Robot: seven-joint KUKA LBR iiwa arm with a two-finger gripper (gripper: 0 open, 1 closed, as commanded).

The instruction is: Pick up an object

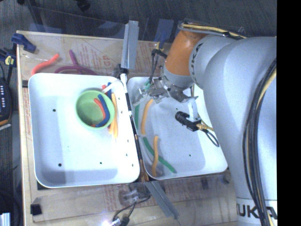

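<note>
My gripper (pixel 153 91) hangs low over the far left corner of the right bin (pixel 211 161), below the orange wrist band (pixel 181 55). Just under it, a long orange stick (pixel 146 113) lies slanted on the bin floor, with a thin green strip (pixel 137 116) beside it along the bin's left wall. Near the front left of the same bin a second orange stick (pixel 155 149) crosses a green stick (pixel 162 160). In the left bin (pixel 61 168) a green bowl (pixel 94 109) holds a red piece (pixel 101 105) and a blue piece (pixel 99 124). An orange stick (pixel 114 117) leans at the bowl's right.
The grey arm covers the right bin's right side, and a black fitting with a cable (pixel 187 120) hangs over the bin's middle. Behind the left bin lie an orange-handled tool (pixel 44 64) and a purple cord (pixel 75 69). A metal bar (pixel 129 44) stands between the bins at the back.
</note>
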